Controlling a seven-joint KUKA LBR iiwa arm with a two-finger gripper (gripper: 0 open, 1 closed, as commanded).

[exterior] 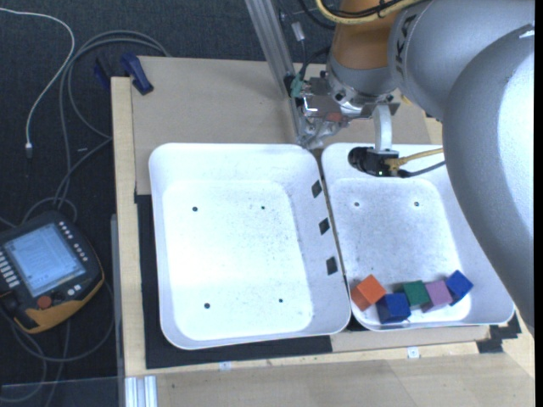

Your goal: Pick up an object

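Note:
Several small blocks lie in a row along the front edge of the right bin (pixel 392 227): an orange block (pixel 368 291), a dark blue block (pixel 393 307), a green block (pixel 415 293), a purple block (pixel 438 292) and a blue block (pixel 458 285). My gripper (pixel 316 131) hangs at the back of the bench, above the far rim where the two bins meet, well away from the blocks. Nothing shows in it.
The left bin (pixel 233 236) lies beside the right one. A black fitting with a yellow cable (pixel 375 161) hangs over the right bin's back edge. The grey arm covers the upper right. A teach pendant (pixel 44 265) and cables lie off the bench at left.

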